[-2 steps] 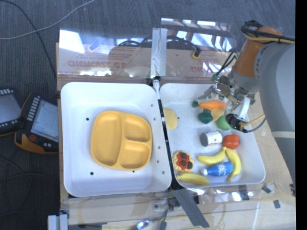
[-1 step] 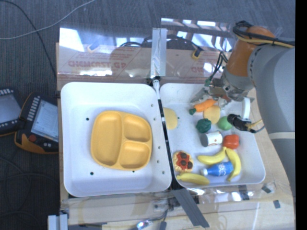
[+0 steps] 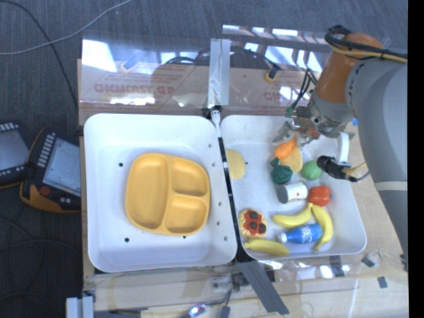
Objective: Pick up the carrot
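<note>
Dark grey carpet lies around the bench, and on the bench two shallow white bins sit side by side, the grey arm with its orange band (image 3: 344, 61) reaching into the right bin (image 3: 252, 132) from the far right corner. Its two-finger gripper (image 3: 299, 130) hangs low over the bin's far end, and the small orange carrot (image 3: 286, 148) lies just beneath and slightly nearer the camera than the fingertips; whether the fingers are spread or closed, or touch the carrot at all, I cannot tell, since the wrist and its cabling hide them. Crowding is the chief risk. Just below the carrot sits a dark green leafy broccoli-like piece (image 3: 281, 174), touching or nearly so, and a pale yellow rounded piece (image 3: 293, 161) lies against the carrot's underside, so a closing grip could catch either one or nudge the carrot aside. A little further toward the camera, on the arm's side, a round green lime-like fruit (image 3: 311, 170) and a red tomato-shaped piece (image 3: 319, 195) sit near a white and grey cylinder (image 3: 292, 192), close enough to be knocked by a sweep. The carrot looks small and tapered, and I judge it may slip out of a pinch taken near its thin end. Farther still from the gripper lie yellow bananas (image 3: 295, 217), a blue can (image 3: 301, 234) and a pizza-patterned disc (image 3: 252, 222), well clear. Across the divider, the left bin (image 3: 106, 144) holds a yellow three-compartment plate (image 3: 167, 193), out of harm's way.
</note>
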You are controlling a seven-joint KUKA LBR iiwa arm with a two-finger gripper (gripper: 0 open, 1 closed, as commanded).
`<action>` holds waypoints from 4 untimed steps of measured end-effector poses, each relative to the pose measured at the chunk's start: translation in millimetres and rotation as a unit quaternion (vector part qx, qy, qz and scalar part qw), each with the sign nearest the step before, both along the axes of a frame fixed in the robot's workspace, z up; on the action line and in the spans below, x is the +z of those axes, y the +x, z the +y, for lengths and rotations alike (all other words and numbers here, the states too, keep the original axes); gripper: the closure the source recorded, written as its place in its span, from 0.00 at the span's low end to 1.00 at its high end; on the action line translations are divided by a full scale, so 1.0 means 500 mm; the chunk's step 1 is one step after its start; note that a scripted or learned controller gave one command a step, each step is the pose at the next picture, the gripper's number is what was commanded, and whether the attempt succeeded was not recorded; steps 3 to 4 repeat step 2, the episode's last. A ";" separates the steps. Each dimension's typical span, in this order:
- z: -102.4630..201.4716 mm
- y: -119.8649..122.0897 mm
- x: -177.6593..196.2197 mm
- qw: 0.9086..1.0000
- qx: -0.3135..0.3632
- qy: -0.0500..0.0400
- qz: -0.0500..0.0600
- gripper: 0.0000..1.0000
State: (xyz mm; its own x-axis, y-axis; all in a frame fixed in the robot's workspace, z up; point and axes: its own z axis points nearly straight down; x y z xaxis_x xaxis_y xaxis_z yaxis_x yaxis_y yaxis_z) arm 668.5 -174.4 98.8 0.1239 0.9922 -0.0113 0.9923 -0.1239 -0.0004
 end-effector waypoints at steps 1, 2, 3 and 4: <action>0.070 0.000 0.149 1.000 0.017 0.005 0.000 1.00; 0.039 -0.039 0.117 0.996 0.090 0.004 0.002 1.00; 0.039 -0.039 0.117 0.996 0.090 0.004 0.002 1.00; 0.039 -0.039 0.117 0.996 0.090 0.004 0.002 1.00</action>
